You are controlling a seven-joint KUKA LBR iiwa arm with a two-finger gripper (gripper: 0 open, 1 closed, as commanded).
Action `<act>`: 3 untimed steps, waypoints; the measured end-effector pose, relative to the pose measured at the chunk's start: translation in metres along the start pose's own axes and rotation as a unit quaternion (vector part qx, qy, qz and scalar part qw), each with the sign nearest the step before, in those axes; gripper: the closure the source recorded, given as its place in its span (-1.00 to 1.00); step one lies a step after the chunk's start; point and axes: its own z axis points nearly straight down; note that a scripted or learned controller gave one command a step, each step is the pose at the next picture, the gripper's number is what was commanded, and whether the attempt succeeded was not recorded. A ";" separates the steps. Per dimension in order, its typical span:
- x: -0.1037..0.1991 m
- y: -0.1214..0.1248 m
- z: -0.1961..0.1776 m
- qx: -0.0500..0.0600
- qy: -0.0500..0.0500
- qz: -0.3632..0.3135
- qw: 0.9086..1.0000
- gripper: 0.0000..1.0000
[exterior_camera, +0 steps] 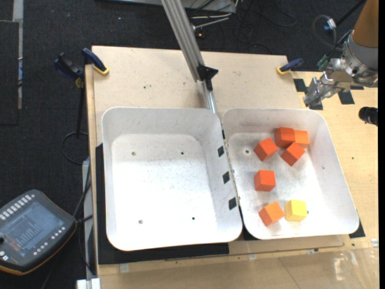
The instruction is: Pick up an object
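— seven blocks, all in the right bin (pixel 337 173), down and to the left of the claw (pixel 314 96).

— start at the near edge.

— farthest from the claw, near the bin's front rim: an orange block (pixel 271 213) and a yellow block (pixel 296 210) just beside each other, the yellow one on the claw's side. a step closer to the claw sits a lone red-orange block (pixel 264 180).

— and nearer still?

— a cluster of four. an orange-red block (pixel 265 149) on the side away from the claw, a red block (pixel 293 153) next to it, then a red-orange block (pixel 284 136) and a lighter orange block (pixel 301 138) touching each other, closest to the claw of the lot.

— the claw itself?

— it hangs beyond the right bin's far right corner, over the bare bench (pixel 252 77), apart from every block. nothing shows between its fingers; whether they're apart or together i cannot tell.

— the other bin?

— the left bin (pixel 114 161) lies well off to the claw's left, touching the right one along the middle.
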 end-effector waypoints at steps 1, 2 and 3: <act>0.046 -0.010 0.006 0.003 0.001 -0.003 1.000 1.00; 0.101 -0.027 0.000 0.002 0.002 -0.003 1.000 1.00; 0.143 -0.053 0.012 0.003 0.002 -0.003 1.000 1.00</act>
